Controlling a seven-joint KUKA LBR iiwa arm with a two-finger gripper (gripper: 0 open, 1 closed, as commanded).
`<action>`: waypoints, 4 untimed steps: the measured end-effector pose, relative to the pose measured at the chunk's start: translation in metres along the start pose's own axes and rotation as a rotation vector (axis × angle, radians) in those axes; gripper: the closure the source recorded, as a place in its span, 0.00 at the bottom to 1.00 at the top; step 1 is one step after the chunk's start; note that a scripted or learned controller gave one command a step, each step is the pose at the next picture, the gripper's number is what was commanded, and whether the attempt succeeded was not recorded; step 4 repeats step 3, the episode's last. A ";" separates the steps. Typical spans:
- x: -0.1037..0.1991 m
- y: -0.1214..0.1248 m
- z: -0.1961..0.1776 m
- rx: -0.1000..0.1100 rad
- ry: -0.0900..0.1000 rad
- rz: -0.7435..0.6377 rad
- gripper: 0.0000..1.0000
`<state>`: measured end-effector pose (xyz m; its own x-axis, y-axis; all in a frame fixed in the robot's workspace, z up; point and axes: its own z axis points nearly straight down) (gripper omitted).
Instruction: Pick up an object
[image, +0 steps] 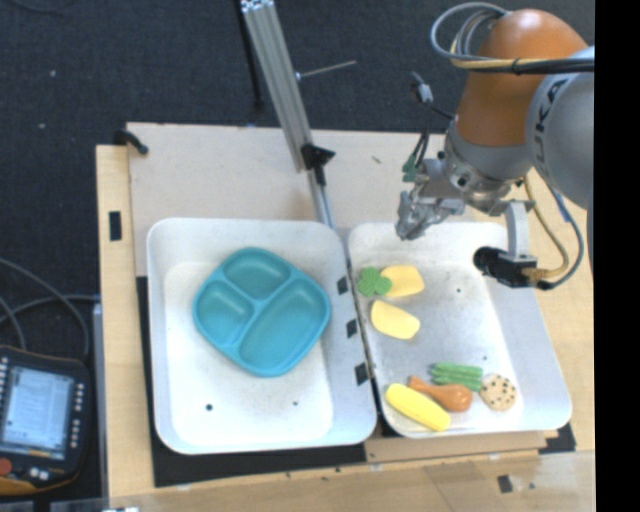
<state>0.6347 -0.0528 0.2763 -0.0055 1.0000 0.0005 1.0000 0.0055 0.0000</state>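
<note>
1. The gripper (411, 226) hangs in the upper right of the frame, over the back rim of the right bin (520, 330). Its grey fingers point down and appear close together, but whether they are released or clenched cannot be told at this size. Nothing shows between them, and they look clear of the toys.
2. Just below and left of the gripper lie a green broccoli toy (373, 282) touching a yellow block (403, 281).
3. Lower again, near the bin's left wall, lies a yellow oval piece (394, 320).
4. Along the bin's lower edge sit a yellow banana-shaped toy (417, 407), an orange carrot-like toy (445, 394) touching it, green beans (456, 375) just above, and a speckled cookie (498, 392) to their right.
5. The left bin (180, 400) holds a turquoise divided plate (262, 311), in the centre-left of the frame.
6. A slanted aluminium post (285, 95) rises from between the bins towards the top of the frame.
</note>
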 end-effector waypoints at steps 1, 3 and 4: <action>0.033 -0.029 0.000 0.000 0.000 0.000 1.00; 0.110 -0.088 0.018 0.001 0.001 -0.001 1.00; 0.110 -0.088 0.018 0.001 0.001 -0.001 1.00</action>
